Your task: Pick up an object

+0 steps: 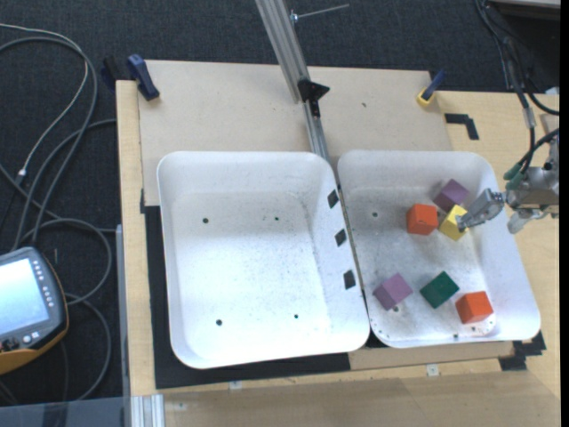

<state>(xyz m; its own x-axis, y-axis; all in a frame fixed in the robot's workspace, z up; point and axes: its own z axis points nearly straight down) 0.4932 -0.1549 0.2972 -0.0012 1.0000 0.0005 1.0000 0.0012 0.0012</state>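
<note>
The right bin (498,265) holds several small blocks. A purple block (452,192), a yellow block (452,224) and an orange block (422,219) cluster near its far right. Toward the front lie another purple block (392,290), a green block (439,289) and a second orange block (474,307). My gripper (500,216) reaches in over the bin's right rim and is open. One finger (481,210) ends right beside the yellow block, and the other (518,222) hangs over the rim. Nothing sits between the fingers.
The left bin (178,238) stands next to the right one, with black clips (340,237) along the shared rim. A slanted metal rail (284,38) runs down from the top to the bins' junction. Cables hang at the upper right.
</note>
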